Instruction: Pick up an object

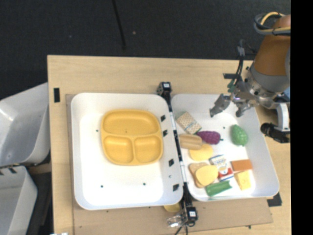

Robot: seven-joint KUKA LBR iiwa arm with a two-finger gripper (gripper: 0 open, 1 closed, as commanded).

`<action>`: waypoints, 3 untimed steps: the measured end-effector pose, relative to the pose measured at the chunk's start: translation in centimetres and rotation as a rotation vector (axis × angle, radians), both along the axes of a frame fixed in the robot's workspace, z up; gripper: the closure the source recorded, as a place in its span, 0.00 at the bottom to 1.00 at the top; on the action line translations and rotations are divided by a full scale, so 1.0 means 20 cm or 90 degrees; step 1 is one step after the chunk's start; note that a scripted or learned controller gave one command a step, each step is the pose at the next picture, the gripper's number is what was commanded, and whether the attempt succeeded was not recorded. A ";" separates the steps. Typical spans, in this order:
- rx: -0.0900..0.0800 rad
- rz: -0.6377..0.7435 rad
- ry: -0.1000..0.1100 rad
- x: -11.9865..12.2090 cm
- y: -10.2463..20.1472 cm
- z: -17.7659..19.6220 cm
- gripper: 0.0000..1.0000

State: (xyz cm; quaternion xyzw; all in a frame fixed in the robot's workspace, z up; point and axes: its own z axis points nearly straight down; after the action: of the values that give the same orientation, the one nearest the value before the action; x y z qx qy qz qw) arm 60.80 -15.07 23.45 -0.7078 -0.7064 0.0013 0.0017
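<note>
**Toys lying below and left of the spread tool**

Starting at the left, we are looking at the left bin (88,190), which is carrying a yellow divided tray (131,136) and nothing we would be reaching for. Crossing the divider, we are coming to the right bin (266,168), where every candidate for the pick is lying. Nearest the divider we are seeing a checkered cracker-like block (188,123), then a tan bread roll (190,141) with a purple grape bunch (210,137) touching its right end. Below those, a cluster is crowding together: pale yellow pieces, a small printed carton (221,166), a green bean-shaped piece (217,188), an orange block (241,165) and a yellow wedge (244,180).

Further right, a green pepper-like toy (239,135) is sitting apart from the rest, with bare bin floor around it. Above it, the tool (230,106) is hovering over the bin's upper part, its two fingers standing apart with nothing between them.

We are judging the green toy to be the easiest target: it is lying just below and slightly right of the tool, near it, while the roll and grapes are lying below and to the left. Its long axis is running roughly up and down in the view, so we are expecting a short move toward the bin's near side, then a descent.
</note>
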 end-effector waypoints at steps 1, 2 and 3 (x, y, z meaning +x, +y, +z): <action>0.000 0.000 0.000 0.00 0.00 0.00 0.00; 0.001 0.007 0.001 -0.27 0.43 0.17 0.00; 0.001 0.005 0.004 -0.32 0.74 -0.13 0.00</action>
State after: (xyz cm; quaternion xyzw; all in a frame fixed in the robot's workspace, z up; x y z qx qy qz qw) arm 54.48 -0.28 20.93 -0.7050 -0.7092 0.0031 0.0041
